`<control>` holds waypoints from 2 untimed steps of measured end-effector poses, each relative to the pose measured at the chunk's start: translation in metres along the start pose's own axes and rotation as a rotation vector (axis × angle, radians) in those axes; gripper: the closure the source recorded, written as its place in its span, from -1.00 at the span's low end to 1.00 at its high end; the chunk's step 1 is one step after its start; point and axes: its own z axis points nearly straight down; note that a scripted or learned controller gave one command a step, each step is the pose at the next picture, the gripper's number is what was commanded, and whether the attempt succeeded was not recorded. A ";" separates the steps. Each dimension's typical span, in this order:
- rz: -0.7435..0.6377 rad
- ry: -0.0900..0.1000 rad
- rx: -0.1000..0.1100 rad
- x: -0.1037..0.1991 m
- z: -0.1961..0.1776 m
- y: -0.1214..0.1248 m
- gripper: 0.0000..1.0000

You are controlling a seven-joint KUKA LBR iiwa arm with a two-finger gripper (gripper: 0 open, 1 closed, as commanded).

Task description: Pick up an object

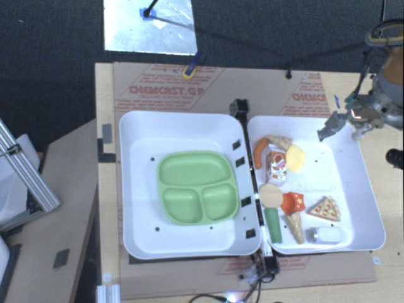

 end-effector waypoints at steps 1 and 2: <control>-0.003 -0.002 -0.012 0.000 -0.007 0.002 -1.00; -0.001 -0.001 -0.007 0.005 0.053 -0.003 -1.00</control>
